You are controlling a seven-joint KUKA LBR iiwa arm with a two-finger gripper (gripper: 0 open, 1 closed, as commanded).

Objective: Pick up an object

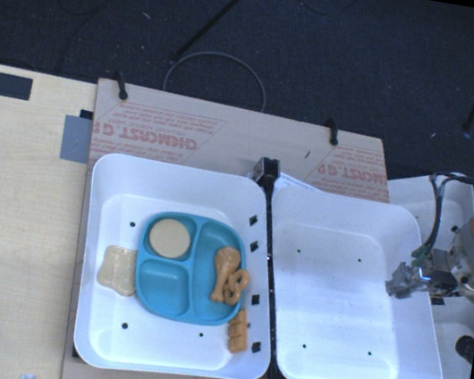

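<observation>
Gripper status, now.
Gripper: at the right edge of the right bin, nothing visibly held; open or closed cannot be told.

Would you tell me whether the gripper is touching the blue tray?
Apart. The camera view shows the gripper over the right bin's right edge, while the blue tray sits in the left bin.

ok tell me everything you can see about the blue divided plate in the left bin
The blue divided plate, which looks like smooth plastic, has rounded corners and three compartments. It lies flat in the shallow white left bin, near its middle. A round pale tan disc sits in the upper left compartment, and a knobbly brown pretzel-like piece lies in the right one. A flat pale beige slab rests at its left edge, and a small brown lumpy piece lies at its lower right corner.
</observation>
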